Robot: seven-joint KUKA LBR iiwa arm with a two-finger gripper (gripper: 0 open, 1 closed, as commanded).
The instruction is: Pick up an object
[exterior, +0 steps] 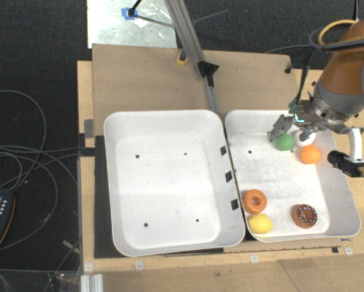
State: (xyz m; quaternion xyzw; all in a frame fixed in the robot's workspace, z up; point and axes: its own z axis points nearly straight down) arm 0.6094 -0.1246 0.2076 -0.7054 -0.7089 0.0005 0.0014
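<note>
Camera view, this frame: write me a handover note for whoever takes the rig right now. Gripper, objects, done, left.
Gripper: low over the far end of the right bin, right at the green ball; a grasp is not confirmed.
Objects, all in the right bin: orange ball beside the green one; orange donut, yellow lemon and chocolate donut at the near end.
Done: arm positioned at the green ball.
Left: secure an object and lift it.
</note>
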